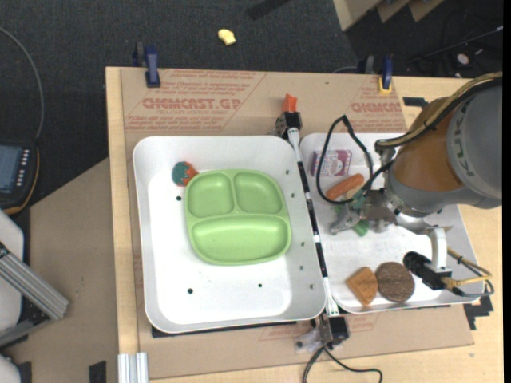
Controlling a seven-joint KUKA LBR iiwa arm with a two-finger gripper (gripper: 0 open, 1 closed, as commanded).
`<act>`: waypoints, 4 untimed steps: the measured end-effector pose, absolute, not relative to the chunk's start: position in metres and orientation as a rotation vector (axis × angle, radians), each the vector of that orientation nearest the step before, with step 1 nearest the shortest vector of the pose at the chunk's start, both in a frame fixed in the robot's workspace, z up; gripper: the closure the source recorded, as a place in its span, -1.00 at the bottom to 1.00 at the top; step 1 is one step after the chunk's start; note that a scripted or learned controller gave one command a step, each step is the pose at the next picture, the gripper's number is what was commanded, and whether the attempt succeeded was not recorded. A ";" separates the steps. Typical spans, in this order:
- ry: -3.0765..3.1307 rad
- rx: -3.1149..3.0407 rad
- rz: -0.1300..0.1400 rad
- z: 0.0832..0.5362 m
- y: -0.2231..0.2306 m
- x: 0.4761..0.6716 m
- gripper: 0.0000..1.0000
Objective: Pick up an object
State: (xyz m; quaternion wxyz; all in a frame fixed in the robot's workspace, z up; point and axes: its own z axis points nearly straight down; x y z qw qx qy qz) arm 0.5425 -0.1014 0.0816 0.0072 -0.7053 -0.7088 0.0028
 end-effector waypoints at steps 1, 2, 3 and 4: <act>-2.227 -2.222 -0.004 0.085 -0.093 0.591 -1.00; -2.223 -2.224 -0.003 0.095 -0.093 0.589 1.00; -2.224 -2.233 -0.005 0.179 -0.137 0.577 1.00; -2.222 -2.223 0.000 0.173 -0.133 0.576 -1.00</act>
